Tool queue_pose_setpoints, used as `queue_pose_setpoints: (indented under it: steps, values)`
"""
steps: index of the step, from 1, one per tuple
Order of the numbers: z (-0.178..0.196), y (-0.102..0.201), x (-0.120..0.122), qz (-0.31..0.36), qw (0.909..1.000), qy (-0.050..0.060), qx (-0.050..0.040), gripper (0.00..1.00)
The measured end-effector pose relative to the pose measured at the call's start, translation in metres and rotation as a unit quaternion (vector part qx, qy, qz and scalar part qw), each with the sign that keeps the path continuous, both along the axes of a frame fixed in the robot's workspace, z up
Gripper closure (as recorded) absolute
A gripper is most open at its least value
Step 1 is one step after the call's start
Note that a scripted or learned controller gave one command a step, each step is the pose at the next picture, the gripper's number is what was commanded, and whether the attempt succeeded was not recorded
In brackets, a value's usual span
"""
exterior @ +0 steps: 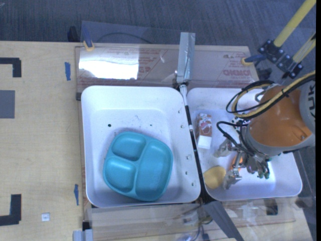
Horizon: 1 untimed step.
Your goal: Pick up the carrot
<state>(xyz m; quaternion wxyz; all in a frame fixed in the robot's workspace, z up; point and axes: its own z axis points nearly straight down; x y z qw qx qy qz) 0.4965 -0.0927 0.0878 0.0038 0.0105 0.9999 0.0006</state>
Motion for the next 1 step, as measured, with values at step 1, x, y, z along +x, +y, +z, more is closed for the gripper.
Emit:
queue_pose_setpoints:
  steps: [1]
  values:
    - [0.013,0.0002,0.0038,0.0,1.0,-0.006,-0.0007,1.0]
